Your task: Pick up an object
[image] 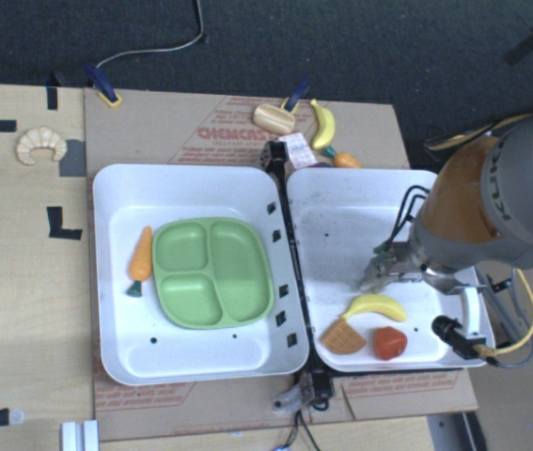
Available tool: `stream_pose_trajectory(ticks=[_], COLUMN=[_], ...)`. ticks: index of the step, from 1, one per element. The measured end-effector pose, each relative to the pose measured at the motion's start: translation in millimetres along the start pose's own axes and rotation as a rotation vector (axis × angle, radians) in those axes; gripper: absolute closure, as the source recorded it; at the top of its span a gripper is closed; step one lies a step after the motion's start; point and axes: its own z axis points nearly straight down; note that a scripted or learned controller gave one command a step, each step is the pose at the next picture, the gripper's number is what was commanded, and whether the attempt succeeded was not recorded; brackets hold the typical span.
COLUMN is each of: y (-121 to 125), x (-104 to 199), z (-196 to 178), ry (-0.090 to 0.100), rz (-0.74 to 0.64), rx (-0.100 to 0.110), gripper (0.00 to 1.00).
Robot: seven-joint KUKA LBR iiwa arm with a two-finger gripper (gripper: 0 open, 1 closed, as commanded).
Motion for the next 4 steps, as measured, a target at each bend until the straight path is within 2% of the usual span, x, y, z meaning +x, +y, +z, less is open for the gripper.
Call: stream_pose_trajectory(ticks=[1,2,3,4], y=[0,-35,-34,57], x=[0,10,9,54], z=[0,19,9,-79], ry=[0.0,0.0,-0.001,0.003], rz=[0.0,0.001,0.002,0.0], rx=[0.0,0.001,-0.001,0.006], gripper=[0.0,0.0,1.0,1.0])
